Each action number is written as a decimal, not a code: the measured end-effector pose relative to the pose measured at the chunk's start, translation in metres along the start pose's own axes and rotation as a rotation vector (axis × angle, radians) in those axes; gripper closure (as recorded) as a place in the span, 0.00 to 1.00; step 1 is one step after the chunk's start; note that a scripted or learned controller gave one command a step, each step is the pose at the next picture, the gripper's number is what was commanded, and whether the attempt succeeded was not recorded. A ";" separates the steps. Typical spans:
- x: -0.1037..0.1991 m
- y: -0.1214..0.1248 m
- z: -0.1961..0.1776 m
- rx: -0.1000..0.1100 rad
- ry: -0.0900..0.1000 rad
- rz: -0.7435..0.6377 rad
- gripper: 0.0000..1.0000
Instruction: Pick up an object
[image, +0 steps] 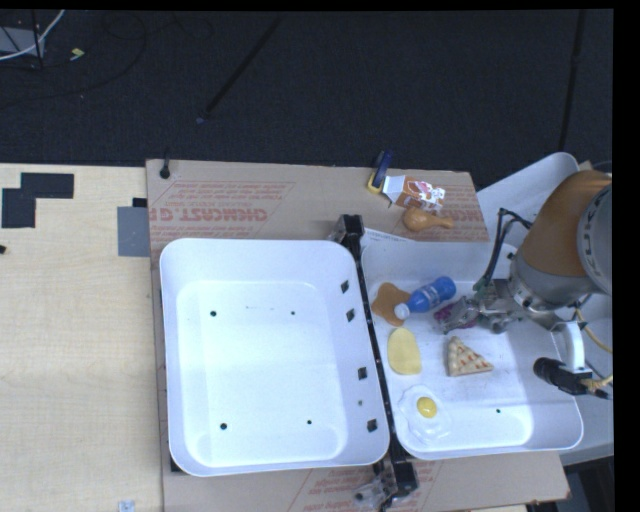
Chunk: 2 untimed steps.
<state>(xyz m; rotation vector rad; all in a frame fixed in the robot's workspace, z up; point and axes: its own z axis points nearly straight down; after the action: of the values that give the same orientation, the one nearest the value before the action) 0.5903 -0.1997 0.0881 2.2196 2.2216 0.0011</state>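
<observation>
1. Arm (565, 240) reaching in from the right, gripper (468, 315) low over the right bin (560, 425).
2. Fingers blurred and dark; cannot tell if wide or narrow, nothing seen between them.
3. Just beside the gripper: blue bottle (428, 296), waffle wedge (466, 357).
4. Farther left: orange piece (387, 299), yellow oval (404, 351), fried egg (426, 408).
5. Left bin (180, 270) alongside.
</observation>
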 end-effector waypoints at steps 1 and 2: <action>0.020 0.053 0.001 0.006 0.002 -0.002 0.00; 0.019 0.052 -0.010 0.005 0.001 -0.003 1.00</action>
<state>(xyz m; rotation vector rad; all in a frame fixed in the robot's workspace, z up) 0.6421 -0.1804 0.0977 2.2185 2.2282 -0.0036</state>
